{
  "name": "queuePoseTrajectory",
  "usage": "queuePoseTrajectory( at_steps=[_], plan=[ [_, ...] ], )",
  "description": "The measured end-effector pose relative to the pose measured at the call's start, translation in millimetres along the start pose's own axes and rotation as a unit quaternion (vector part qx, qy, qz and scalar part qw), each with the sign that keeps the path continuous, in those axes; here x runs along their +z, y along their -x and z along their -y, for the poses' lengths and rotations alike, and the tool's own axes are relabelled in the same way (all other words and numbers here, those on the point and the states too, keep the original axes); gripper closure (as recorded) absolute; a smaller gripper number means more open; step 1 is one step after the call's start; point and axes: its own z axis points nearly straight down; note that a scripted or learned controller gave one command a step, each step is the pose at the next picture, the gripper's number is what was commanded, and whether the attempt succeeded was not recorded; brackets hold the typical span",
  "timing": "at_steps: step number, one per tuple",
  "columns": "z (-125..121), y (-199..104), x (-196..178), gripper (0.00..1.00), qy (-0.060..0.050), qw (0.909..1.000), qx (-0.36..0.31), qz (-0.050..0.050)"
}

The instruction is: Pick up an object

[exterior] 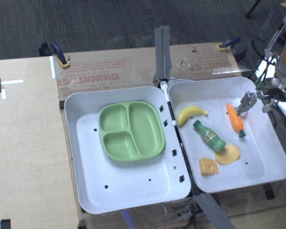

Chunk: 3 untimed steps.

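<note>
My pincer [247,101], grip state unclear | carrot [234,117] just beside at 8 o'clock | long axis 12-to-6

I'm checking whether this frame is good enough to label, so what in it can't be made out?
- Claw, camera view: small and blurred against the right bin; open or shut is unclear.
- Arm: cut off by the right edge.
- Green bottle: label too small to read.
- Flat yellow piece: partly under the bottle's base.
- Carrot: whether the claw touches it is unclear.
</note>
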Motion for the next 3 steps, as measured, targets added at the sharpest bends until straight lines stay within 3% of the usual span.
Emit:
queuePoseTrajectory(
  at_steps=[1, 2, 3],
  plan=[
    [-31, 17, 98, 0.0, 0.001, 0.9988, -0.048, 0.0],
    [-32, 18, 91, 1.0, 0.0, 0.9988, -0.048, 0.0],
    [-47, -49, 122, 1.0, 0.001, 1.0, -0.005, 0.0]
  ],
)
